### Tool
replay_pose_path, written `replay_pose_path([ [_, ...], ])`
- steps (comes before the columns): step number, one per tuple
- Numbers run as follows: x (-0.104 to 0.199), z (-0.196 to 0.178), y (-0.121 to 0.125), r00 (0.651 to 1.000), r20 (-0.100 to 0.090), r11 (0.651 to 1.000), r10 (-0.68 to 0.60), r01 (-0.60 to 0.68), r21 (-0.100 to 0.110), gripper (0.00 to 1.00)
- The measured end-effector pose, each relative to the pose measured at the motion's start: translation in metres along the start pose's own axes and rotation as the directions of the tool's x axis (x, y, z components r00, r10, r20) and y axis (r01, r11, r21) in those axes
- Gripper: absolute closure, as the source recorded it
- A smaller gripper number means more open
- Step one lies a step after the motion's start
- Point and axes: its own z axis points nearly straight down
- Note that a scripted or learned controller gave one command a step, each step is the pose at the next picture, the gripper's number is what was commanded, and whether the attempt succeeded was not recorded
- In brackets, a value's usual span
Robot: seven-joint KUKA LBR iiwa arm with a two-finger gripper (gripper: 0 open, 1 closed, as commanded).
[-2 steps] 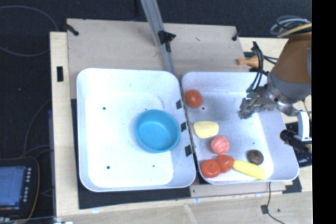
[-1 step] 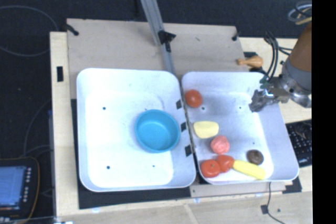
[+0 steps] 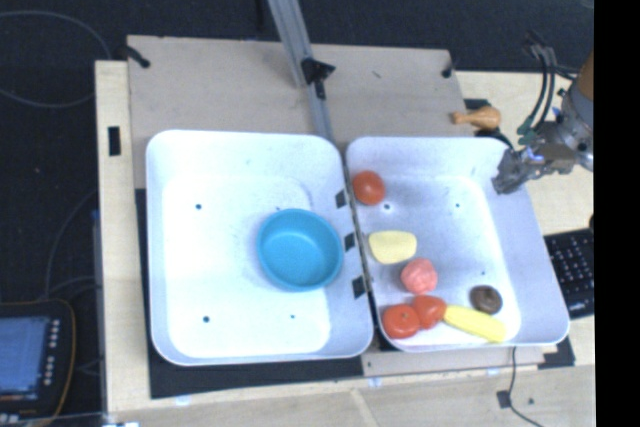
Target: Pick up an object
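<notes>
We keep the tool (image 3: 510,173) poised over the right bin's (image 3: 452,160) far right corner, carrying nothing; whether it is spread we cannot tell; the pickable pieces cluster along that bin's left and near edges, the blue bowl (image 3: 298,249) sitting alone in the left bin (image 3: 200,165), so we judge a reach inward comes next.

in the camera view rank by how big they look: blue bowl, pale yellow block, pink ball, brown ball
1. blue bowl, clearly largest
2. pale yellow block
3. pink ball, only a little smaller than the block
4. brown ball, smallest
</notes>
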Motion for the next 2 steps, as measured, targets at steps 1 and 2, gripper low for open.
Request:
replay_pose_path([
  [1, 0.049, 0.0, 0.0, 1.0, -0.002, 1.0, -0.004, 0.004, 0.008, 1.0],
  [2, 0.095, 0.004, 0.017, 1.0, 0.001, 1.0, -0.003, 0.003, 0.003, 1.0],
])
